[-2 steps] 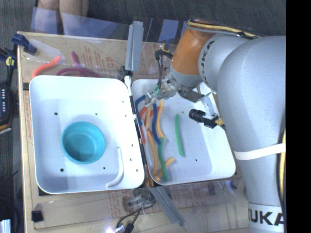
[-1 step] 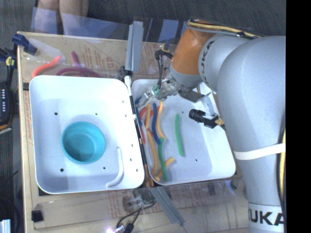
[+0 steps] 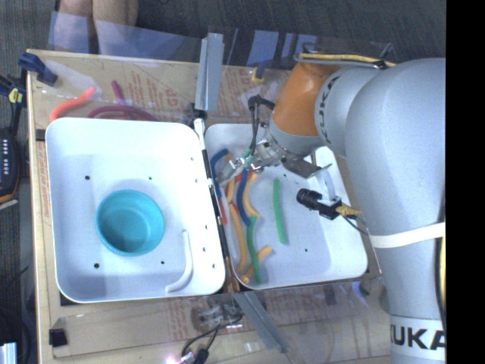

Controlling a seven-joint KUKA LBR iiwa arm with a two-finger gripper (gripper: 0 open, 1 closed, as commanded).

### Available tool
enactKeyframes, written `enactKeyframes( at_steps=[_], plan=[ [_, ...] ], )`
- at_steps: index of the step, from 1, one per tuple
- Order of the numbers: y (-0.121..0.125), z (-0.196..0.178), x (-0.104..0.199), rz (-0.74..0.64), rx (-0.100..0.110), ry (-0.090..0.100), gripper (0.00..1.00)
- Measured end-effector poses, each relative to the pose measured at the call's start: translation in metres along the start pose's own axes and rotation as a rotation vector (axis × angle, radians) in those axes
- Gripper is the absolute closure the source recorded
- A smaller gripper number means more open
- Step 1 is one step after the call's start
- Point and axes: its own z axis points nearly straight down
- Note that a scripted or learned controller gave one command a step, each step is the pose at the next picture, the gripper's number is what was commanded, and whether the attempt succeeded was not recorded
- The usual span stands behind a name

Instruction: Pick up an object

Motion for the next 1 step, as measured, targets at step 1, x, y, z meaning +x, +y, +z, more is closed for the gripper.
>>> enactKeyframes(
  at_steps=[1],
  plan=[
    [0.0021, -0.0134, -0.0021, -0.003, -0.006, -0.007, 1.0]
  ],
)
